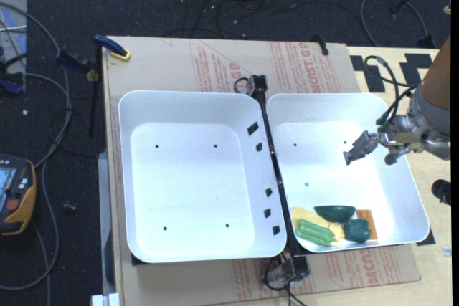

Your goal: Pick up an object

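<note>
Hovering over the right bin [401, 175], well above its floor and apart from the pile in the near corner: pincer [358, 147], nothing between its fingers; open or shut cannot be told at this size. Judged as the approach step, no grasp yet begun. Candidates lie clustered together: green ridged piece [314, 231], yellow piece [305, 216] under it, dark green bowl shape [335, 212], teal lump [357, 230], orange card [366, 216]. Next move probably calls for travelling toward that corner, dropping low, and singling out one item. Possible snags: pieces touching each other, bin wall just beside them, divider clips [269, 192] near. Left bin [136, 175] alongside; cables and a blue clamp [107, 46] off the table [186, 64] edge.
</note>
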### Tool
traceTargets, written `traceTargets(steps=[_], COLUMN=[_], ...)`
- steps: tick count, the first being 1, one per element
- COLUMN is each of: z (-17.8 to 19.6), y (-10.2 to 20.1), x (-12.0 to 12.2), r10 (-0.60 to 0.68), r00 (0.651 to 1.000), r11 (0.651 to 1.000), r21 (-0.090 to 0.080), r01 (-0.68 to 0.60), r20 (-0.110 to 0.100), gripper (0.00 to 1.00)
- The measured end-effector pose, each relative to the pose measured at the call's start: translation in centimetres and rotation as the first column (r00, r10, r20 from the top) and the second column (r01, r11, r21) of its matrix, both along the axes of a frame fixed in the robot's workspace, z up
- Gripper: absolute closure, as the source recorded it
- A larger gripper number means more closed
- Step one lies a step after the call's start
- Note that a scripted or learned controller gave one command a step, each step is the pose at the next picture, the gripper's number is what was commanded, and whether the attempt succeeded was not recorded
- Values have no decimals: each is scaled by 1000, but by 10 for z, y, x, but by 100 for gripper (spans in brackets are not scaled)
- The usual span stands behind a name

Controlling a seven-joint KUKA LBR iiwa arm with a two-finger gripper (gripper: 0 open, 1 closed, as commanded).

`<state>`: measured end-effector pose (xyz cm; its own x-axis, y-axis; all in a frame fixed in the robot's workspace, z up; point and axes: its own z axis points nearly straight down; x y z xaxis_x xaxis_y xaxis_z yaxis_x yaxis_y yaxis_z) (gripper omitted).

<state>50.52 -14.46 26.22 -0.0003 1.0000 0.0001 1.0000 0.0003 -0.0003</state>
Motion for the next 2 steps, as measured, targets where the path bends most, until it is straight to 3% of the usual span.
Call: traceTargets(steps=[1, 2], z=[10, 150], y=[0, 47], x=[0, -4], r10=[1, 4], r00=[1000, 1000], r11=[1000, 1000], r21=[0, 0], r01=[-1, -4], r20=[0, 13], gripper=[100, 100])
